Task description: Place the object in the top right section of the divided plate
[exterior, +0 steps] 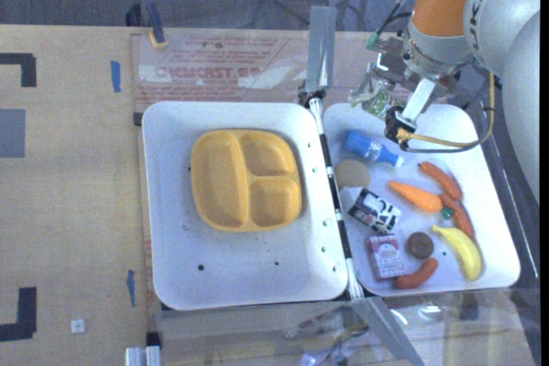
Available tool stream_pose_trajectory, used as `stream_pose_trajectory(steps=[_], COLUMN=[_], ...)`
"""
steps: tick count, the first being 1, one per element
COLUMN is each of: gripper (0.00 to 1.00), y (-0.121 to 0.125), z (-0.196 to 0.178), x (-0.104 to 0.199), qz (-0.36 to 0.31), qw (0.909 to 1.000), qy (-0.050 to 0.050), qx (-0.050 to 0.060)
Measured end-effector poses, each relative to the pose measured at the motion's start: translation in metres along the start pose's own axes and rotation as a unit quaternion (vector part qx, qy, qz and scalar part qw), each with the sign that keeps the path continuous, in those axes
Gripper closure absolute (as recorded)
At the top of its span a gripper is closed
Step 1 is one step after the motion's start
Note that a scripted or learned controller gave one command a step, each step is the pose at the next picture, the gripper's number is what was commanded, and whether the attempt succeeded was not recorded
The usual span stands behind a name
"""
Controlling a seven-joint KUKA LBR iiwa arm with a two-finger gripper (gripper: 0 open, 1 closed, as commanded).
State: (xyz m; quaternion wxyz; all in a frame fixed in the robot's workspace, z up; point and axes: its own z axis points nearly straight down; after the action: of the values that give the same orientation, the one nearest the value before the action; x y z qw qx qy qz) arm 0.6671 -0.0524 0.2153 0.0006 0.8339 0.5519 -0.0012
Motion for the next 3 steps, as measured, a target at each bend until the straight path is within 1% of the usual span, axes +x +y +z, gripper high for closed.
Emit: stream_pose_trajectory(steps=[1, 2, 3], gripper=[1.00, 1.00, 1.00], y=[-0.070, -0.162, -0.186], z=[0.031, 0.006, -0.014], x=[0.023, 0.037, 0.022], qz=[-0.081, -0.114, -0.163], qw=[0.9967, 0.9935, 0.9867], qy=[0.001, 0.001, 0.001], qx=[0.002, 0.001, 0.001])
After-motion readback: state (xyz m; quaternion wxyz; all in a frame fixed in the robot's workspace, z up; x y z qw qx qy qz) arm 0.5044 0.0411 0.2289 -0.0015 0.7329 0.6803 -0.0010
